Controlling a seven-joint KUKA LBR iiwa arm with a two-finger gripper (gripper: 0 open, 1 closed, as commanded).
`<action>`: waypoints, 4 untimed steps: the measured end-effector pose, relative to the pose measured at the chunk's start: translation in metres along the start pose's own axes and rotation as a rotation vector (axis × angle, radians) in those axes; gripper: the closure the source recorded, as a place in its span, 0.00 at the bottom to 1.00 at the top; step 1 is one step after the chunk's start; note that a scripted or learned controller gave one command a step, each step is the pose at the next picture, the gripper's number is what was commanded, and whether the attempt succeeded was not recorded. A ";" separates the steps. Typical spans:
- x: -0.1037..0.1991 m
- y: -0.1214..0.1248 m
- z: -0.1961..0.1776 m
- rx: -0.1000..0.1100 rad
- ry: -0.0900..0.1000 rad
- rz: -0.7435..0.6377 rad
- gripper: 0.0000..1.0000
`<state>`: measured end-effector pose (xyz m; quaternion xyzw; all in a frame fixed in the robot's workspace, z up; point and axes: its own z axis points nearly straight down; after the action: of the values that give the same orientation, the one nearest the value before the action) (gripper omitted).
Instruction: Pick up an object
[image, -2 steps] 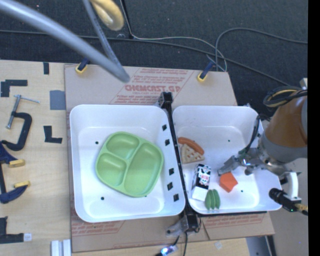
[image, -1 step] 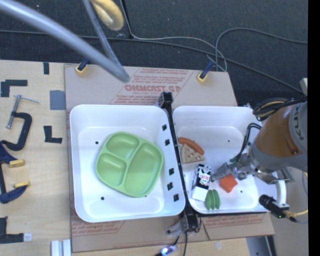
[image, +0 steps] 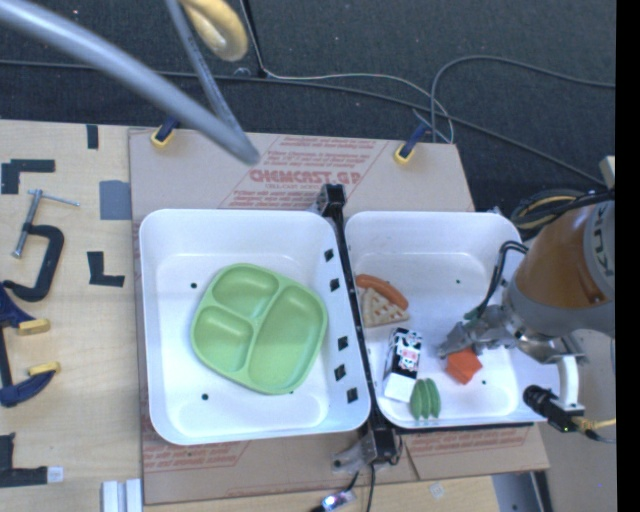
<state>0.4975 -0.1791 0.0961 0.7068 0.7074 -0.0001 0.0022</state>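
Observation:
In the right bin (image: 440, 235) lie an orange sausage (image: 383, 289), a tan pizza-like wedge (image: 377, 309), a black-and-white cow-patterned carton (image: 404, 353) and a green pickle-shaped toy (image: 425, 398). A small orange-red block (image: 463, 369) sits further right. My gripper (image: 469, 338) reaches in from the right and hangs low, right over the upper edge of the orange-red block. The arm's orange band (image: 560, 265) sits above the bin's right rim. Whether the gripper touches the block is not clear.
The left bin (image: 165, 300) bears a light green divided plate (image: 260, 328). A black divider (image: 343, 300) with clips runs between the bins. Black clamps (image: 35, 262) lie on the bench at far left. Cables (image: 440, 100) trail behind the bins.

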 end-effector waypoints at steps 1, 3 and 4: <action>-0.001 -0.002 -0.063 -0.001 0.002 -0.001 1.00; -0.009 0.009 -0.181 -0.003 0.001 -0.001 1.00; -0.009 0.009 -0.199 0.002 0.003 0.000 1.00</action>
<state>0.5064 -0.1875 0.2950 0.7067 0.7075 0.0002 0.0005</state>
